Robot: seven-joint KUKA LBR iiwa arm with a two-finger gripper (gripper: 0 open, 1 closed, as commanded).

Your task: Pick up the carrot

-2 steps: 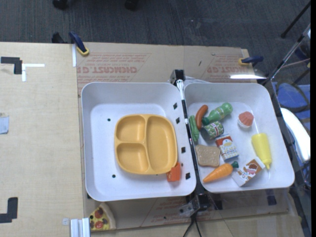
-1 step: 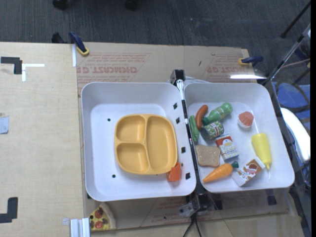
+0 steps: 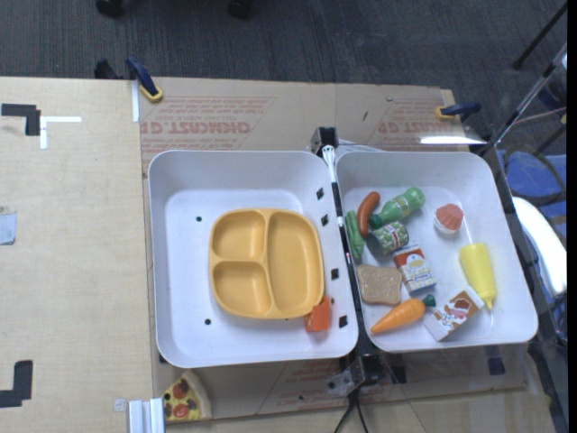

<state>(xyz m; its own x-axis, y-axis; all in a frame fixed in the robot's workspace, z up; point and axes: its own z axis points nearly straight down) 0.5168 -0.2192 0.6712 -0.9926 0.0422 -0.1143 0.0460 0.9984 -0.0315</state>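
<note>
Right bin [image 3: 505,327]: carrot [image 3: 398,316] lies near its front-left corner, touching a bread slice [image 3: 380,283] just beyond it — also a sausage [image 3: 365,212], green bottle [image 3: 399,207], yellow bottle [image 3: 478,273] and two small cartons [image 3: 415,270], print unreadable. Left bin [image 3: 171,269]: a yellow three-compartment plate [image 3: 267,262], an orange piece [image 3: 318,317] at its near-right edge. Cardboard beneath bears mirrored lettering, not legible. Jaw state cannot be told.

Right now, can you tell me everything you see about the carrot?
The carrot is a small orange toy, plastic-looking, with a bit of green at its thick end. It lies flat and slanted near the front of the right bin, its pointed tip toward the left bin. The bread slice sits just behind it, close or touching, and the small carton lies by its green end.
</note>
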